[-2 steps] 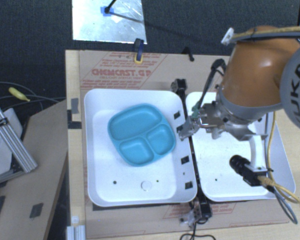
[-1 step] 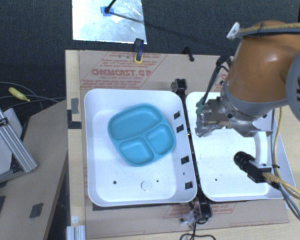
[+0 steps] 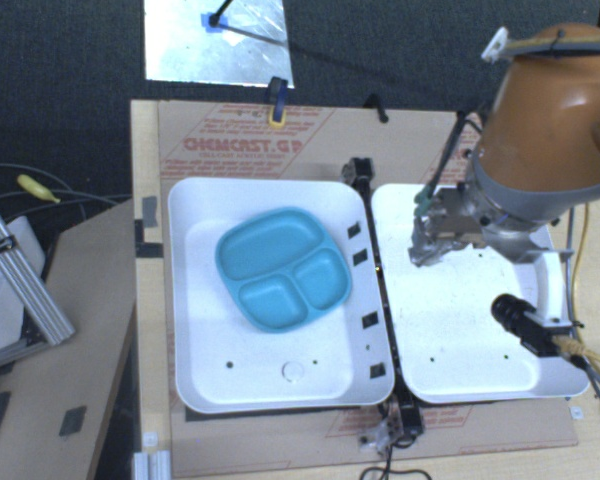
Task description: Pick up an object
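Your claw (image 3: 427, 240) hovers low in the right bin (image 3: 460, 368); its state I cannot tell. The blue divided plate (image 3: 283, 268) lies well left: closing here likely grabs nothing.

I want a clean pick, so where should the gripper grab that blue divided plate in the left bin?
Probably the blue divided plate's raised outer rim, from straight above. It lies flat and shallow in the left bin, so only the thin rim gives a two-sided hold. The edge nearest the gripper means the shortest reach.
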{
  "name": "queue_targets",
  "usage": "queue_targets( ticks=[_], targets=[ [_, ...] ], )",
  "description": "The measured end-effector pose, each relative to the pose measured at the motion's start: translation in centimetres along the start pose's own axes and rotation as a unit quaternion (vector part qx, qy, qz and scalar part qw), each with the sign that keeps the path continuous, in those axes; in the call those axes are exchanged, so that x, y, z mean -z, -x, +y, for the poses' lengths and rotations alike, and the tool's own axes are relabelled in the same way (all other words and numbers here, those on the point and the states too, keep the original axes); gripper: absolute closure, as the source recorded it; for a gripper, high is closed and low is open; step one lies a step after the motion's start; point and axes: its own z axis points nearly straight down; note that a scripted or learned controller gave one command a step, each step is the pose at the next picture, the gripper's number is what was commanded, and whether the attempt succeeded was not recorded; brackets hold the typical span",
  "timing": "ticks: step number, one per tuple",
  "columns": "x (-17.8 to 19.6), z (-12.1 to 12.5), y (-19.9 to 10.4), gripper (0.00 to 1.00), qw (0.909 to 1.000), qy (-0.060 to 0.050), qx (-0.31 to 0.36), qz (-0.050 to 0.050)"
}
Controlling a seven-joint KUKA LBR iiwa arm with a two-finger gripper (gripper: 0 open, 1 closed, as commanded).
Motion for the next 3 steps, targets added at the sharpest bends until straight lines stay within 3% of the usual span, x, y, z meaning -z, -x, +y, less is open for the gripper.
queue_targets(
  ticks=[1,2,3],
  targets=[
    [5.2,0.0,-6.2,1.00,1.0000,0.001,0.005,0.002],
    [6.4,0.2,-12.7,1.00,1.0000,0.000,0.005,0.002],
    [8.8,0.0,-5.7,1.00,1.0000,0.001,-0.002,0.000]
  ],
)
